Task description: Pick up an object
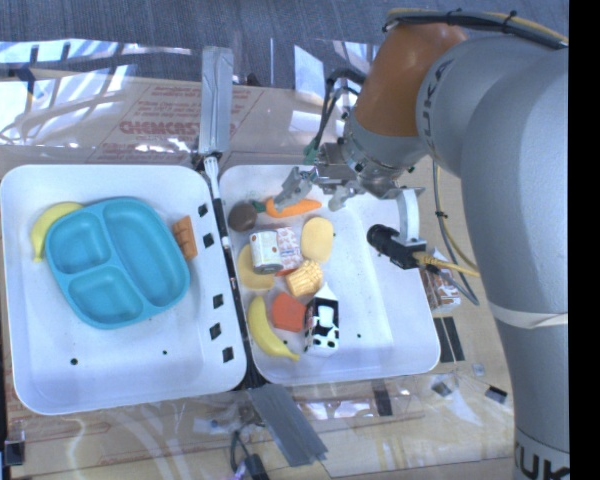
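Your gripper [315, 190] hangs over the far edge of the right bin [400, 318], and the toy carrot [292, 207] lies right beneath it, touching or nearly so. You can see its fingers spread apart with nothing between them. Toward the bin's near edge from the carrot crowd a can [267, 250], a lemon [318, 238], corn [302, 280] and a banana [264, 330]. The bin's right half is bare. In the left bin [40, 358] sits 1 blue divided plate [115, 260].

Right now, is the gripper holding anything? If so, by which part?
Nothing held, as far as the view shows. The gripper hangs just above the toy carrot at the back of the right bin, with nothing visible between its fingers.
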### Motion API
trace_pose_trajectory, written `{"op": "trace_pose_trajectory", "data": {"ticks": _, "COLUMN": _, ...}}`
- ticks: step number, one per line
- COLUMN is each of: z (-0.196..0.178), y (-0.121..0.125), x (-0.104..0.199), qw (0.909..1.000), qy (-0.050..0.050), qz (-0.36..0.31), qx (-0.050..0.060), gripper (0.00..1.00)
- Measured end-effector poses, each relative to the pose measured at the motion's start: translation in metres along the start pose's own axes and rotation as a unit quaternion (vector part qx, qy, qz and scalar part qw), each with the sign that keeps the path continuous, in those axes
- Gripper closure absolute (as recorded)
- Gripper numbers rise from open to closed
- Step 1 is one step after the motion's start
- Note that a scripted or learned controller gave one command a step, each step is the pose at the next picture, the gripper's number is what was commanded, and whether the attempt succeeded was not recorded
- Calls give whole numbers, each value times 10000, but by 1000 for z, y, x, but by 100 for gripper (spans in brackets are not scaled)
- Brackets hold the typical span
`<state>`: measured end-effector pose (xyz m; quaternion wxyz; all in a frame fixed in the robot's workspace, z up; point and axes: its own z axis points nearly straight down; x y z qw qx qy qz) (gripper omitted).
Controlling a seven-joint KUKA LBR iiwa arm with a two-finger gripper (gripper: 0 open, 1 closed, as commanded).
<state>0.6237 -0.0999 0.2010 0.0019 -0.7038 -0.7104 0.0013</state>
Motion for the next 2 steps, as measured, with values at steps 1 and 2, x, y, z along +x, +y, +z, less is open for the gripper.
{"op": "trace_pose_trajectory", "data": {"ticks": 1, "z": 110, "y": -119, "x": 7, "qw": 9948, "qy": -1, "qz": -1018, "qx": -13, "gripper": 0}}
{"op": "trace_pose_trajectory", "data": {"ticks": 2, "z": 100, "y": -118, "x": 7, "qw": 9945, "qy": -3, "qz": -1046, "qx": -13, "gripper": 100}}
